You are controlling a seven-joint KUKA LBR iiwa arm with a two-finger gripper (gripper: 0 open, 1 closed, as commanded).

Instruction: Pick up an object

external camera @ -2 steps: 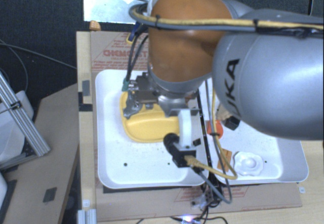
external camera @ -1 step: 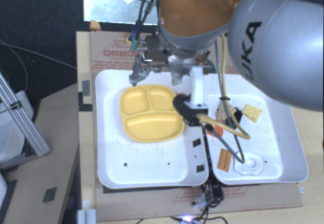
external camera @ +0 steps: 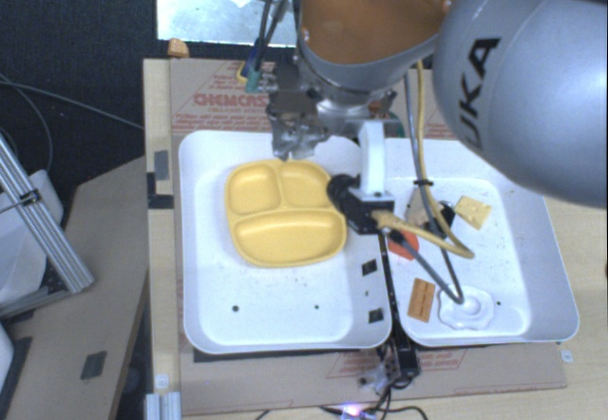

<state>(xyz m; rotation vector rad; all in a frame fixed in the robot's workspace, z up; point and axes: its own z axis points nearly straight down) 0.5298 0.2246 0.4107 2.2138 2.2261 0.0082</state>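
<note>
I saw open floor in the left bin (external camera: 204, 314) below the yellow tray (external camera: 285, 212) — cables (external camera: 432, 257) crossed the right bin (external camera: 541, 304).

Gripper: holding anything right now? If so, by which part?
Cannot be told. The gripper sits at the far rim of the yellow divided plate in the left bin, but a grasp isn't visible.

Black letters "UKA" on grey arm housing (external camera: 532, 76), upper right. Red print starting "CHEMCAS" on brown cardboard (external camera: 214, 97) behind bins, rest hidden by arm.
</note>
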